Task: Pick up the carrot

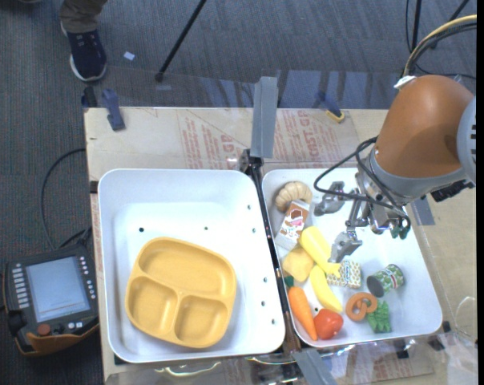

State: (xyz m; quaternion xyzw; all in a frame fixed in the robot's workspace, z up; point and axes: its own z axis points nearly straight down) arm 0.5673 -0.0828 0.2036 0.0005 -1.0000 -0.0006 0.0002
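while the carrot (302,312) lies at the near edge of the right bin (422,283), touching a red tomato (328,323) on its right, nothing grips it. left bin (118,215) holds a yellow divided tray (180,292). beyond the carrot: banana (324,288), pretzel (360,305), green toy (379,317), small can (387,279), lemon (297,264), yellow pepper (316,244), snack box (292,221), croissant (292,192) at the far corner. gripper (344,247) hovers over the bin middle, just beside the pepper, well apart from the carrot; fingers spread, pinching nothing. orange band (422,127) on the arm above it.
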